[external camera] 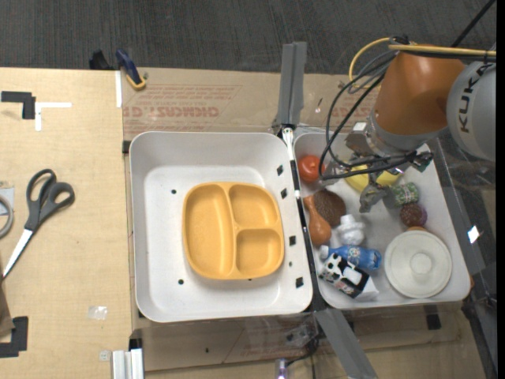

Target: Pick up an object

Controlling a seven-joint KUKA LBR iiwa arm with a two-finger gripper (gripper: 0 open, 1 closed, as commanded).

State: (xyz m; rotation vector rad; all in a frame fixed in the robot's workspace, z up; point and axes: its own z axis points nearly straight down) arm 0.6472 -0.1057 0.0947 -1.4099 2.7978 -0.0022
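The right bin [454, 235] holds several small objects. A red tomato [309, 166] lies at its far left, and a brown lump [329, 204] and an orange piece [319, 230] lie below it. A yellow fruit [361, 182], a green item [405, 193] and a dark red item [413, 215] sit further right. Toward the front are a white crumpled thing [349, 230], a blue and white cow toy [347, 264] and a white bowl [418, 264]. My gripper [375, 186] hangs over the far part of this bin, right at the yellow fruit. The wrist and cables hide most of it.
The left bin [150, 212] holds a yellow divided plate [233, 230]. Scissors [35, 208] lie on the bench at the far left. A grey bar [290, 85] stands between the bins at the back. Black and yellow cables [351, 109] loop beside the wrist.
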